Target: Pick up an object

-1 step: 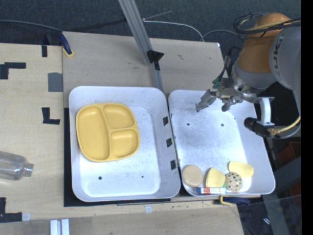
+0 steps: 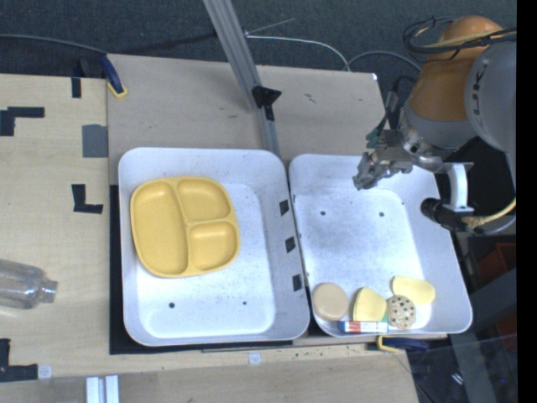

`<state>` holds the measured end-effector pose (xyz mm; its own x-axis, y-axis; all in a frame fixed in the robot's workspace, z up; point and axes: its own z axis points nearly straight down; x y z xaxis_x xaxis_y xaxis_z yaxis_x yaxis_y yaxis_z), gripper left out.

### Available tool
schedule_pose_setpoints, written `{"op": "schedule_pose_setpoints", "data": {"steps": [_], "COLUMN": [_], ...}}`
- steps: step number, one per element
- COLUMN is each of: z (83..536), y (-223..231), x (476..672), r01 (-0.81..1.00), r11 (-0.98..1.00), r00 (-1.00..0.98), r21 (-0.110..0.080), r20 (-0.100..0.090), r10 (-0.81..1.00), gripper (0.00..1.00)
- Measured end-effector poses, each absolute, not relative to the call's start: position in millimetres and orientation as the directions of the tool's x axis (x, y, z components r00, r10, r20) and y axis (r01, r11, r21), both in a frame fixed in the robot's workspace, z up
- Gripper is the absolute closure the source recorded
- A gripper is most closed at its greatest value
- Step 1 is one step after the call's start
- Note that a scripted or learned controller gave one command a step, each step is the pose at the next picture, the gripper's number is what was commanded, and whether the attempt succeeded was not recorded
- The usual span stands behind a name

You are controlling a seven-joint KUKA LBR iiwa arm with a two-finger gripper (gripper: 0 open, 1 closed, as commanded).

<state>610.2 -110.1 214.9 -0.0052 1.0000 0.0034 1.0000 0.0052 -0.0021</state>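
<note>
White plastic walls frame everything I have to work with: two shallow bins sit side by side on the pale wooden table [image 2: 50, 225]. Nearest me, along the near wall of the right bin [image 2: 377, 225], I see a huddle of small toy foods touching one another: a tan bun [image 2: 330, 300], a yellow wedge [image 2: 368, 305], a speckled cookie [image 2: 402, 311], a yellow chip-like piece [image 2: 414, 290] and a thin red-and-white stick [image 2: 362, 327] lying flat, its long axis running left to right along the rim. That cluster is pressed into the near right corner, so little room lies on its near side; the bin floor farther in is bare and scuffed grey.

In the left bin [image 2: 201, 309] a yellow divided plate [image 2: 185, 225] lies flat toward the far left, with open floor near and right of it. A clear bottle [image 2: 23, 284] lies on its side on the table at the left edge.

Farther back, the gripper [image 2: 369, 173] hangs over the far rim of the right bin, well apart from the foods; I cannot tell how its fingers stand. A grey metal post [image 2: 239, 49] slants away beyond the bins.
</note>
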Motion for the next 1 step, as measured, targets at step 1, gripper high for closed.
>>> {"op": "schedule_pose_setpoints", "data": {"steps": [1], "z": [135.3], "y": [-176.7], "x": [591.8], "r01": [1.000], "r11": [-0.005], "r00": [0.005], "r21": [-0.009], "r20": [-0.002], "r10": [1.000], "gripper": [1.00]}}
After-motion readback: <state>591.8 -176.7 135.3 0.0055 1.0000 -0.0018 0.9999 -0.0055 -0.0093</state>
